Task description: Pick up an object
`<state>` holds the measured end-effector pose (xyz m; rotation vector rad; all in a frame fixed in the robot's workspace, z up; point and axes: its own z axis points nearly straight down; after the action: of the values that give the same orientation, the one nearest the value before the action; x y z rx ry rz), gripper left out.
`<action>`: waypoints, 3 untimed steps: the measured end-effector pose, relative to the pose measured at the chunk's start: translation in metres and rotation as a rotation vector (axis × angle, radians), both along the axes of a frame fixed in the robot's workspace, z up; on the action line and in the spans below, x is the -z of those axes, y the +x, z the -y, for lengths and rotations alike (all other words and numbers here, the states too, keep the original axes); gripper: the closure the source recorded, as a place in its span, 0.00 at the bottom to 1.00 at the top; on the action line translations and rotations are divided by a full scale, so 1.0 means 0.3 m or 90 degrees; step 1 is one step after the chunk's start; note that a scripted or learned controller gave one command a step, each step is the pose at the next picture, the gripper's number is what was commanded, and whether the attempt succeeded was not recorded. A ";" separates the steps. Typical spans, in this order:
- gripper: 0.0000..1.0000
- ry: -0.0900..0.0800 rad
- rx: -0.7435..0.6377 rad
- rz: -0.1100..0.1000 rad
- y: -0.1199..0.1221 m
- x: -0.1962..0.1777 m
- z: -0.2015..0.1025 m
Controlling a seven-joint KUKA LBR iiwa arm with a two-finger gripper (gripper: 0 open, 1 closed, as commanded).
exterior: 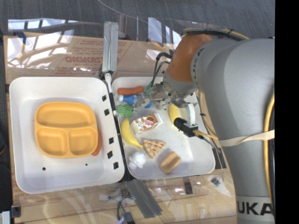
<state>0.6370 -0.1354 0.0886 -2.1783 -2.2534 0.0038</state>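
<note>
Arm (233, 92) reached into right bin (205, 160); gripper (156, 96) lowered at bin's upper middle, beside blue item (132, 99) and sausage (131, 90). Jaws' state cannot be told. Banana (127, 133), packet (146, 123), waffle wedge (153, 148), bread roll (169, 162) scattered below. Yellow tray (65, 129) seated in left bin (23, 167).

The arm (233, 106) covers the right bin's (140, 171) right side from you. Its gripper (156, 97) is too small and cluttered to read; a yellow item (174, 112) beneath shows perhaps half.
</note>
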 end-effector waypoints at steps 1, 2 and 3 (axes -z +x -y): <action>0.00 0.000 0.001 0.000 -0.001 0.000 0.002; 0.00 0.000 -0.096 0.001 -0.253 -0.006 0.096; 0.00 0.000 -0.130 0.002 0.013 -0.003 0.162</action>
<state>0.6409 -0.1841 0.0895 -1.9387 -2.4654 0.0024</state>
